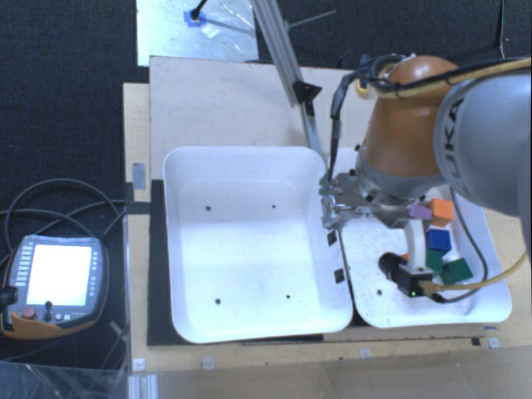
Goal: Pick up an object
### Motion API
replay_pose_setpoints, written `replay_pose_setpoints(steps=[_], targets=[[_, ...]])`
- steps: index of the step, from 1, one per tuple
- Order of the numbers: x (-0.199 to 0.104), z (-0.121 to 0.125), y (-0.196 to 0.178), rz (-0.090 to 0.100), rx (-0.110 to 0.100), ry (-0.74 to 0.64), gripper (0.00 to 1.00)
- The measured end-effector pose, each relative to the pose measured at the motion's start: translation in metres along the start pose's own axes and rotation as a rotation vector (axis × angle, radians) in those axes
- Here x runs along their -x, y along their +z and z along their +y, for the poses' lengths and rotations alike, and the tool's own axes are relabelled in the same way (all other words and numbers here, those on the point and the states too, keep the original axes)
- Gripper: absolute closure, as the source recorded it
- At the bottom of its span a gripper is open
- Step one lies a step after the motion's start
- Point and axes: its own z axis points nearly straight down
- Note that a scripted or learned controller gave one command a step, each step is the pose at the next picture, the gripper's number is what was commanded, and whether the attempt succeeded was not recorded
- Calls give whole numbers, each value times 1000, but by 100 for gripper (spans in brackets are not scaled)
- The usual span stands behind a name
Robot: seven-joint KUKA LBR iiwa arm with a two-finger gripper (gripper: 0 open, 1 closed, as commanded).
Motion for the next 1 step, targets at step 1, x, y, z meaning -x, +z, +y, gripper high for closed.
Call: replay_pose_setpoints(steps=[1], targets=[[-43,-27,3,0,0,0,100]])
